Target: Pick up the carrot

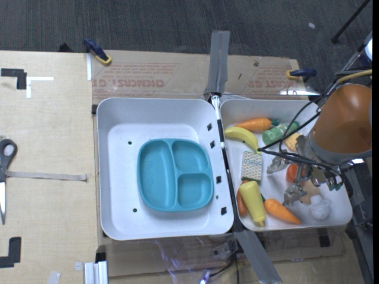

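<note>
The hand (294, 195) is hovering just above the carrot (282, 211) beside the yellow bottle (254, 201); its spread I cannot tell. It should be centring over the carrot's middle.

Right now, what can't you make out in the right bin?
- Gripper: fingers too small and cluttered by cables to read, camera view.
- Whether it touches the carrot: unclear.
- Red item: partly hidden by gripper and cables.
- Right bin: far side covered by the arm.
</note>
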Controlling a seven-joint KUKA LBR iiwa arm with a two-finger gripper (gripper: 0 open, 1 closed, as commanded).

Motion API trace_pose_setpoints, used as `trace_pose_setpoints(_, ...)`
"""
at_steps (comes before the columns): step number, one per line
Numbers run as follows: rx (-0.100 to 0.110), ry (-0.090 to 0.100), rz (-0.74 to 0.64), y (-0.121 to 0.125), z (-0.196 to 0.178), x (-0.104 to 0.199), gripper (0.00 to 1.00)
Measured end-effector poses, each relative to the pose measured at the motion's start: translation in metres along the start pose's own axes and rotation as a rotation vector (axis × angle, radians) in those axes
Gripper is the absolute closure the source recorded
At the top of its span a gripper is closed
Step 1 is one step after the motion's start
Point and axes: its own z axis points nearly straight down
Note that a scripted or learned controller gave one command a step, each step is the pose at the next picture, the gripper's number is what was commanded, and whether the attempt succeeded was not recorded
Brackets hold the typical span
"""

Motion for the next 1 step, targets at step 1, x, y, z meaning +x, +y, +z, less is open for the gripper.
trace_pose_setpoints(1,0.0,0.001,0.121,0.0447,-0.0264,0.0284,0.0)
